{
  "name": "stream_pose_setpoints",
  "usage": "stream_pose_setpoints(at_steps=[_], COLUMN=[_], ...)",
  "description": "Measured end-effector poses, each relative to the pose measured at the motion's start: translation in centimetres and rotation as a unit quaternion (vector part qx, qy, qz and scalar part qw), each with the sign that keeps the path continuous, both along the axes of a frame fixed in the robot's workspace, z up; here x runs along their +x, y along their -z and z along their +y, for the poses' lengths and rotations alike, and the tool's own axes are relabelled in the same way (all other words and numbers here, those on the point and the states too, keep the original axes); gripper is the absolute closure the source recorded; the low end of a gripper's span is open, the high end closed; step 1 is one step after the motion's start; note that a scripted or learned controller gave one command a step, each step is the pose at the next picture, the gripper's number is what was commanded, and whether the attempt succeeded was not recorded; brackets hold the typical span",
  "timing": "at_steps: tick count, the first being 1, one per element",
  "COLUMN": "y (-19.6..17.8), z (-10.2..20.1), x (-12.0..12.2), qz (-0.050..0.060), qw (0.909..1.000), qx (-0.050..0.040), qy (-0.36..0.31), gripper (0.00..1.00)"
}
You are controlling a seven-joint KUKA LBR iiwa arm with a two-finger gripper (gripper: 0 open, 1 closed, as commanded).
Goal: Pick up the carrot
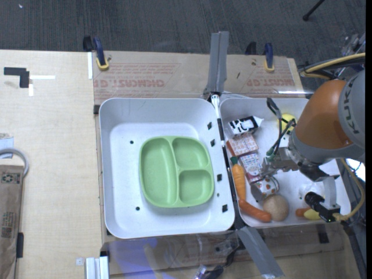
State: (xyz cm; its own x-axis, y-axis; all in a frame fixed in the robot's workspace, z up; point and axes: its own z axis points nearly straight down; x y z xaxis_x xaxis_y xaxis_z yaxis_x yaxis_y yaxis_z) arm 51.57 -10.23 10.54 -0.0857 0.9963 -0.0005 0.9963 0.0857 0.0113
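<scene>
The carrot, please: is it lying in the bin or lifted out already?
Lying in. The carrot rests flat along the left wall of the right bin, beside the food packets; the gripper is near, not around it.

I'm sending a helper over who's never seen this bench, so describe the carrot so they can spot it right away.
Look at the right-hand white bin, the cluttered one beside the bin holding the green divided plate. Along its left wall, near the divider, lies the carrot: a slim orange stick pointing up and down the picture. Unlike the shorter, redder piece lying slantwise below it beside a round tan potato, it is longer and straighter.
</scene>
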Motion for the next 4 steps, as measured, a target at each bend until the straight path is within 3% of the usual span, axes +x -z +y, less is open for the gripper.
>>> stream_pose_setpoints(at_steps=[1,2,3,4], y=[-14.8,-14.0,-20.4,-11.8], z=[-1.9,-7.1,-10.7,-12.0], x=[-0.6,-2.1,-3.7,-3.7], qz=[0.005,0.006,0.004,0.005], qw=[0.9988,0.992,0.9705,0.9141], qx=[-0.0014,-0.0011,-0.0032,-0.0024], qy=[-0.049,-0.126,-0.241,-0.405], gripper=[1.0,1.0,1.0,1.0])
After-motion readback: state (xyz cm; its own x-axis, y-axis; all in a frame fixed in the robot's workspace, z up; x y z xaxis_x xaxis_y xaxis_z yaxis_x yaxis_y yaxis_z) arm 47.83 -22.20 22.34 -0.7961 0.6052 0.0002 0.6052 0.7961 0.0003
